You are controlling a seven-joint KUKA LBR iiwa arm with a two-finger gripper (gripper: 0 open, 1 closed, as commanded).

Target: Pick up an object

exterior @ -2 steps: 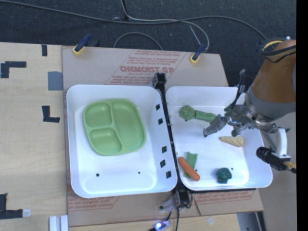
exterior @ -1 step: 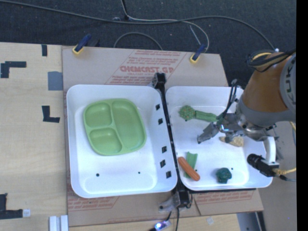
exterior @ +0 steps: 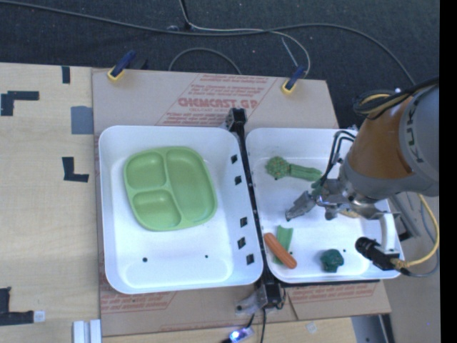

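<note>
At the near edge of the bench, a brown board [exterior: 214,302] is showing under the two white bins. In the right bin [exterior: 307,140], closest to the camera, a small dark green lump [exterior: 331,260] is lying near the front right corner, well apart from everything else. Just to its left, an orange carrot [exterior: 280,251] is lying at a slant by the front left side, and a light green wedge [exterior: 285,236] is touching its upper side.

A little farther back, the gripper [exterior: 300,208] is hanging over the middle of the right bin, pointing toward the left. Its fingers are looking slightly apart with nothing between them, though the slant makes the gap hard to judge. The carrot and wedge are sitting just in front of it, not touching it. The grey arm with its orange band [exterior: 378,148] is reaching in from the right, covering much of that side of the bin.

Beyond the gripper, a green broccoli piece [exterior: 287,168] is lying toward the back of the right bin, head to the left and stalk running right, near the fingers but apart from them.

In the left bin [exterior: 114,213], a light green divided plate [exterior: 170,188] is resting in the back half, slightly turned.

Farther still, a yellow and blue clamp [exterior: 121,65] is gripping the board's back left corner, and a second clamp [exterior: 293,80] is gripping the back right. Black cables [exterior: 235,31] are trailing across the dark floor behind.
</note>
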